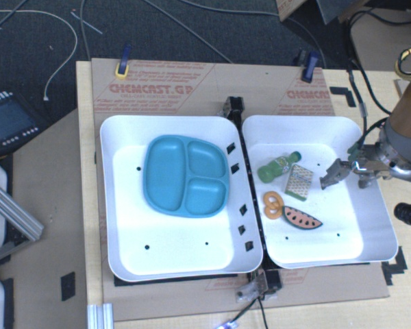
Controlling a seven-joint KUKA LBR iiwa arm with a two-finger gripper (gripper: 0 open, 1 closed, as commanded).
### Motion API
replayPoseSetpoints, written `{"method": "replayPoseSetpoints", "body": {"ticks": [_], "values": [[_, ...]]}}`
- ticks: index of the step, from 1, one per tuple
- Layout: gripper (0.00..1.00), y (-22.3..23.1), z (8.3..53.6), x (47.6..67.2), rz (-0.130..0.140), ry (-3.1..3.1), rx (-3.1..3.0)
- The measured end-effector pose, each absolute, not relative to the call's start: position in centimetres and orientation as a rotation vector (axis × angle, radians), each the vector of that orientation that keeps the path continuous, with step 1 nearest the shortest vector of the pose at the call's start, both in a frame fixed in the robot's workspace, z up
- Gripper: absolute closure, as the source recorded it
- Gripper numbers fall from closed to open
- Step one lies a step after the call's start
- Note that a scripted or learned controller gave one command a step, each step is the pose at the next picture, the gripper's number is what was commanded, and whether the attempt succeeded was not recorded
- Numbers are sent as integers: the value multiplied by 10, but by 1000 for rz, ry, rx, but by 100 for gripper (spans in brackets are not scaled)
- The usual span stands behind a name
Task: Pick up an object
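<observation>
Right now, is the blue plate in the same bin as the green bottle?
No, the blue plate lies in the left bin, while the green bottle lies in the right bin.

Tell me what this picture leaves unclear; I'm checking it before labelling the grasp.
- Claw: small and dark over the right bin; open or shut cannot be told.
- Arm: cut off by the right edge.
- Packet: print too small to read.
- Bottle: label too small to read.
</observation>
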State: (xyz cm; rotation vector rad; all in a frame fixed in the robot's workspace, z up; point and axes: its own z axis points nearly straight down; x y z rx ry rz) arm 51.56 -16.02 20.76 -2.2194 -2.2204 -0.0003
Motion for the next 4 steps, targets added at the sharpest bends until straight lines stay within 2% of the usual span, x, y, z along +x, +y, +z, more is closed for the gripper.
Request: {"method": "replayPoseSetpoints", "body": {"ticks": [2,3,4], "values": [[0,-162,92,514,4,-2216,-2217],[100,-163,106,515,-2,-2220,-2222],[100,-159,169,518,-6,-2227,-2224]]}}
